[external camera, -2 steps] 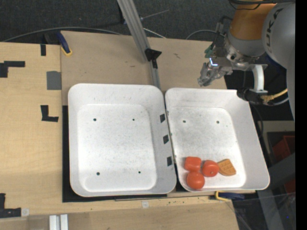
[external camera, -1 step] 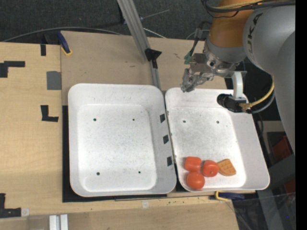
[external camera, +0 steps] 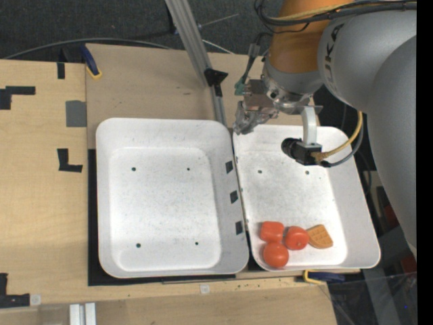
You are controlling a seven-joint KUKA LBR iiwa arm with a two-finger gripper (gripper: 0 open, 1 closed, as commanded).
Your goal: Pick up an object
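The arm (external camera: 365, 53) runs off the top and right edges of the frame, so its base is out of sight. Its wrist covers the upper right corner of the right bin (external camera: 338, 181). The gripper (external camera: 245, 122) at upper centre is too small and blurred to read.

My arm (external camera: 379, 53) is built of big rounded grey shells with a smooth, dull sheen, and part of a dark printed letter shows on the casing near my wrist. Above the wrist sits a bulging orange band (external camera: 308, 9), glossy on top. Thin black cables (external camera: 270, 5) loop around that band and run down along it. Below it, my gripper (external camera: 247, 124) is a cluster of small metal parts and brackets, silver and dark. A white bracket (external camera: 310, 124) hangs beside it, carrying a black block with a yellowish cable (external camera: 348, 144) curling away.
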